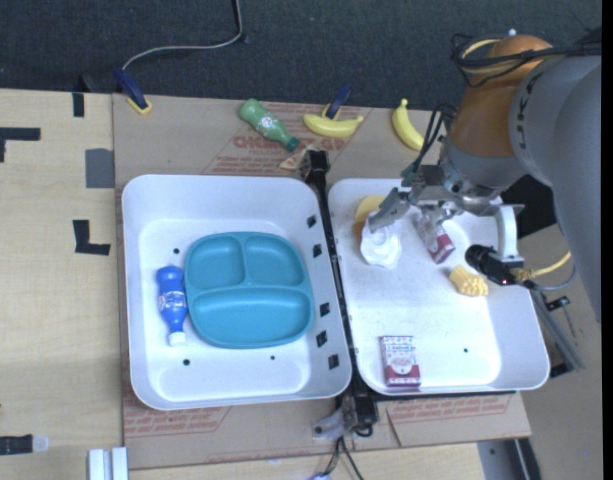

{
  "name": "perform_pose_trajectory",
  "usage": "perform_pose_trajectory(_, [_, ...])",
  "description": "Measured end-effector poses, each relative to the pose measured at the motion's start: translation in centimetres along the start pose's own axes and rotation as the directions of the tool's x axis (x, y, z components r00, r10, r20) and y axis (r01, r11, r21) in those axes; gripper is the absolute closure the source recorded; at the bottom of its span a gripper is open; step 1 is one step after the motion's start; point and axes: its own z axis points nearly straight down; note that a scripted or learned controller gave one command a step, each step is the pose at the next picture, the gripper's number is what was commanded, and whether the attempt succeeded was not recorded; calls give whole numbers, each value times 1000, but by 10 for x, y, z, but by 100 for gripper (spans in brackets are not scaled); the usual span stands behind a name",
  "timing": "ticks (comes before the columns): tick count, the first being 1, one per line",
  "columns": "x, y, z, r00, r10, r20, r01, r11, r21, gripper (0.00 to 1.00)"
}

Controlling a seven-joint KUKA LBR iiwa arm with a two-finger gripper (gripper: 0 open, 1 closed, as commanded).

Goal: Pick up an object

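Note:
My gripper (410, 225) hangs over the upper part of the right bin (506, 353), its two grey fingers spread apart and open. The left finger (386, 211) sits just above a white crumpled object (380, 250). Beside the right finger (428, 233) lies a small red and white item (443, 247). A yellow object (367, 208) peeks out behind the left finger. Further right in this bin lies a yellow lumpy piece (470, 283), and a red and white box (400, 360) rests near the front edge. I see nothing held between the fingers.
The left bin (146, 208) holds a blue divided plate (249, 289) and a blue bottle (171, 303) lying at its left. Behind the bins, on the cardboard, lie a green bottle (268, 124) and two bananas (332, 124) (407, 125). The arm's black fitting (489, 262) overhangs the right bin.

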Motion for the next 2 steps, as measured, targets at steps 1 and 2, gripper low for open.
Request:
perform_pose_trajectory(1, [-11,33,97,1000,0,1,0,1000,1,0])
perform_pose_trajectory(2, [-4,55,100,1000,0,0,0,1000,0,0])
